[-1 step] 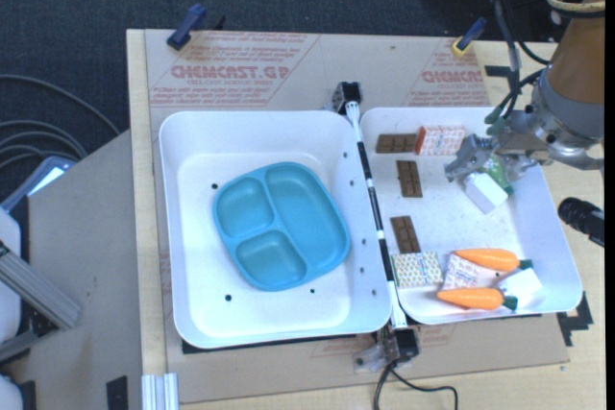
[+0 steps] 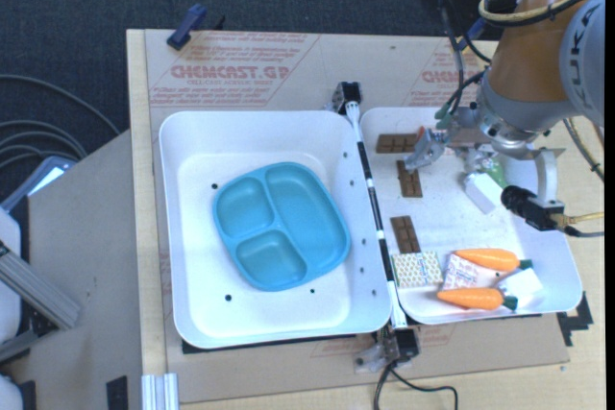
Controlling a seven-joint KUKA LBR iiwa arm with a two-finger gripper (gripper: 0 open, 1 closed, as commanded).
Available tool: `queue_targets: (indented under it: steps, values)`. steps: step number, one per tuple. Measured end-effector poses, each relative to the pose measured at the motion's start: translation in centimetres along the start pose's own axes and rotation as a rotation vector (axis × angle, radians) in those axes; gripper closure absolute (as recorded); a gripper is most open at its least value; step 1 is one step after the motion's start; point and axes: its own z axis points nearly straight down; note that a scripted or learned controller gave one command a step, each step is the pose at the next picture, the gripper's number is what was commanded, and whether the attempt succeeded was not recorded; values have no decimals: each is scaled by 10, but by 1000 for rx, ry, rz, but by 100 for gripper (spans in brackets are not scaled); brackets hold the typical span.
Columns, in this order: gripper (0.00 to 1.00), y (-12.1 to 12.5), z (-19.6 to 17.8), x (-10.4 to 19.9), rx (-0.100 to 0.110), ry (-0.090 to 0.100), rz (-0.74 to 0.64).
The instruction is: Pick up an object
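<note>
My gripper (image 2: 424, 152) hangs over the far part of the right bin (image 2: 569, 256), just right of a brown chocolate bar (image 2: 392, 144) and above a second brown bar (image 2: 410, 180). A third brown bar (image 2: 405, 233) lies nearer the bin's middle. Along the near edge lie a dotted cracker (image 2: 416, 269), a white packet with red print (image 2: 461, 275) and two orange carrots (image 2: 490, 258) (image 2: 473, 299). A white block (image 2: 480, 194) with something green (image 2: 495, 171) beside it lies under the arm's wrist.
The left bin (image 2: 183, 168) holds a blue divided plate (image 2: 279, 226). A black-edged divider (image 2: 370, 197) runs between the two bins. The arm's grey and orange body (image 2: 538, 43) looms over the right bin's far right corner, with cables trailing.
</note>
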Motion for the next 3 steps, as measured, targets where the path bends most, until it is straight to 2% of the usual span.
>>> queue_targets:
  steps: [1,2,3]
  values:
    - [0,40,85,-13,-1,-1,0]
    - [100,41,73,-12,-4,-1,0]
    - [100,-18,-1,4,-1,0,0]
